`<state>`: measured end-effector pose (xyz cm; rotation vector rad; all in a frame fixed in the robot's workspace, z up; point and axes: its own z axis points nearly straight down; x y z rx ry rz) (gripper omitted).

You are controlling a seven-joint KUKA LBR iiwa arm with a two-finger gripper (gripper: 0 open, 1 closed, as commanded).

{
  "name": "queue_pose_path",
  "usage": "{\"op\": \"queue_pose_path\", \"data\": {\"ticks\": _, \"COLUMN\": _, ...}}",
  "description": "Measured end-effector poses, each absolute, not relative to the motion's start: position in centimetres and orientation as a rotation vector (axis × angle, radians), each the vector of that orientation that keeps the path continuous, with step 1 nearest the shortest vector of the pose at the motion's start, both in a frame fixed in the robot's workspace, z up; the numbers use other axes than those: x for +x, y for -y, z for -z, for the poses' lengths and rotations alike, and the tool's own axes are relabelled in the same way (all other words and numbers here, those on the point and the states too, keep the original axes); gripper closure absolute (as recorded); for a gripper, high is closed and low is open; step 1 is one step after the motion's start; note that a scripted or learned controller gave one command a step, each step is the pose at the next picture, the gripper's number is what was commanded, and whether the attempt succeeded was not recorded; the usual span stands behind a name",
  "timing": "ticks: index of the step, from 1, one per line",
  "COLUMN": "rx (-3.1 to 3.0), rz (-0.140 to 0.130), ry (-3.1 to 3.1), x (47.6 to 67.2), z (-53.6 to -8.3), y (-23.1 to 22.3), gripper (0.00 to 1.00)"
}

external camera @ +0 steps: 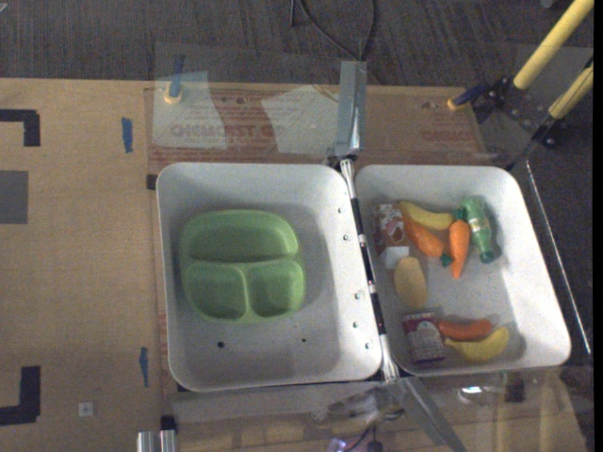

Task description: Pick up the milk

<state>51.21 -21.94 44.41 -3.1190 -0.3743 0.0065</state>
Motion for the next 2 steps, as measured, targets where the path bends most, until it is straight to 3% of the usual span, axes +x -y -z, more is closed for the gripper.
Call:
{"op": "queue_pose_path", "data": {"ticks": 1, "rx": -3.12, "rz": -0.007, "ry": 0.379, "x": 51.34, "z": -45.4, "y": 21.83, "gripper": 1.0}}
{"op": "queue_pose_path", "data": {"ticks": 2, "rx": -3.119, "rz": -0.008, "ry": 0.382, "x": 51.39, "z": -45.37, "y": 21.72, "gripper": 0.0}}
